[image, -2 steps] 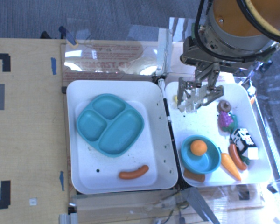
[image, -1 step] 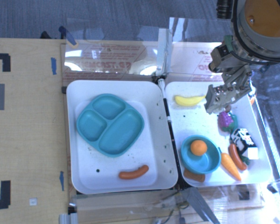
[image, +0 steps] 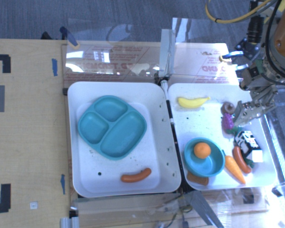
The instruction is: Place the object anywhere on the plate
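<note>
Hanging over the right bin (image: pixel 270 141), the tool (image: pixel 241 114) is seen above purple grapes (image: pixel 227 123); its grip cannot be told. Two bins are counted. Beside it, one banana (image: pixel 192 101), a bowl (image: pixel 205 160) holding an orange (image: pixel 202 150), and a carrot (image: pixel 234 169) are kept. Far left, one plate (image: pixel 112 126) and one sausage (image: pixel 136 175) are held in the left bin (image: pixel 80 175).

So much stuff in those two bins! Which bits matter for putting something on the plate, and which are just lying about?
For the job:
- plate, in the left bin
- gripper, over the right bin, beside the purple toy

Lying about:
- sausage, left bin
- banana
- bowl with an orange in it
- carrot
- black-and-white toy

Which object gets placed, I cannot tell.
</note>
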Available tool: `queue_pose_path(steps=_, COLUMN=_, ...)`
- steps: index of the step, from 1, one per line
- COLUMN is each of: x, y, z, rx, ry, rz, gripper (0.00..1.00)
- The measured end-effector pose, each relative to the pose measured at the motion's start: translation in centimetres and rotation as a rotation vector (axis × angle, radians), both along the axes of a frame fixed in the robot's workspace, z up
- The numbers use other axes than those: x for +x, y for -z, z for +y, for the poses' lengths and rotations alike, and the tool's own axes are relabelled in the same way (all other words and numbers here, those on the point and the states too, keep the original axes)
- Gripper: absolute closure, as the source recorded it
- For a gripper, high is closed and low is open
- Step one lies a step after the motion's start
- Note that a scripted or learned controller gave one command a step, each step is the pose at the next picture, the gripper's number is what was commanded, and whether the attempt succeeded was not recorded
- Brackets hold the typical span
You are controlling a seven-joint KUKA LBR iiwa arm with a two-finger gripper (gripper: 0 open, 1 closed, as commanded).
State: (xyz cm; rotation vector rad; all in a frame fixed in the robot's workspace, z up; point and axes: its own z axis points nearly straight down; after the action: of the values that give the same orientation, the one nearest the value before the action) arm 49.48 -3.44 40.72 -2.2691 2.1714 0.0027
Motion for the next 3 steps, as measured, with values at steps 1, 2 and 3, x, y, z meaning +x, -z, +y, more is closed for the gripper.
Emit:
queue_pose_path(steps=1, x=5.5, y=-8.0, z=-1.5, rx=-0.001, ry=-0.228, rz=-0.011, gripper=1.0)
queue_pose_path(steps=2, x=16.7, y=-4.5, z=6.5, rx=0.004, ry=-0.461, rz=-0.003, gripper=1.0)
queue_pose_path(steps=3, x=14.3, y=-8.0, z=0.6, rx=-0.003, ry=-1.064, rz=-0.01, gripper=1.0)
